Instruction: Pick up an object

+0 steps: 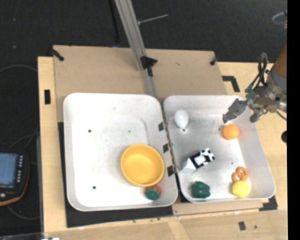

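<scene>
Here, the orange ball [230, 131] lies in the right bin [217, 104], near its upper right side, and I take it as the nearest thing to my gripper [245, 111]. The gripper hangs just above and to the right of the ball, over the bin's right rim; its two fingers stand spread apart with nothing between them. Further into the same bin I see a white egg-shaped object [181, 118] near the dividing edge, a black-and-white block [201, 159] in the middle, a green lump [200, 189] at the bottom, and a yellow ball [240, 188] touching a small orange ring toy [239, 174] in the lower right corner. The left bin [100, 119] holds a yellow bowl [142, 164], with a small green and red object [153, 192] just below it.
</scene>
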